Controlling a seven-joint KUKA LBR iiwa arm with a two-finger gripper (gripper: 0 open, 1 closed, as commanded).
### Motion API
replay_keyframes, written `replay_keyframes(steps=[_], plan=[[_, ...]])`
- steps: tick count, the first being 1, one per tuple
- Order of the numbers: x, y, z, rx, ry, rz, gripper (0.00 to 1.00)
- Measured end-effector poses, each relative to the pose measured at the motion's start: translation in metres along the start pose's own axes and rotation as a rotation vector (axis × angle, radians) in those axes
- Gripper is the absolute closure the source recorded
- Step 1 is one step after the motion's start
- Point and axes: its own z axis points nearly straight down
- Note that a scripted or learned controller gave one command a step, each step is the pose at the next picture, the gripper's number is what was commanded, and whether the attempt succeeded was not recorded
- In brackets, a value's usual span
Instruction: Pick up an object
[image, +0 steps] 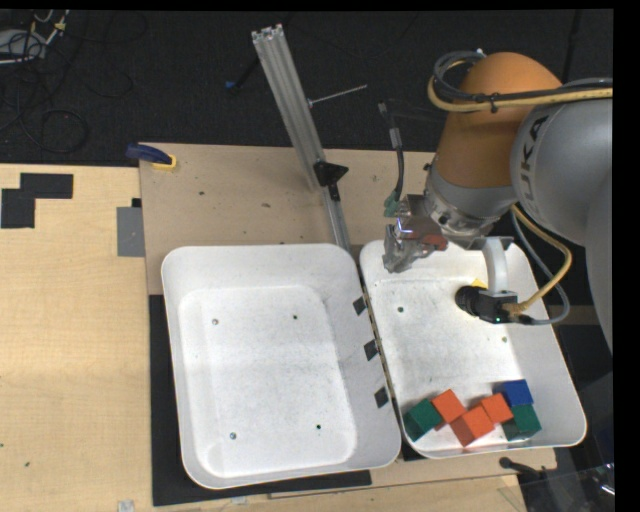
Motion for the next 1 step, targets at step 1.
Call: replay_keyframes(steps=[1], plan=[[0.0444,0.0008,0.0138,0.002,-0.001,0.002,1.0]])
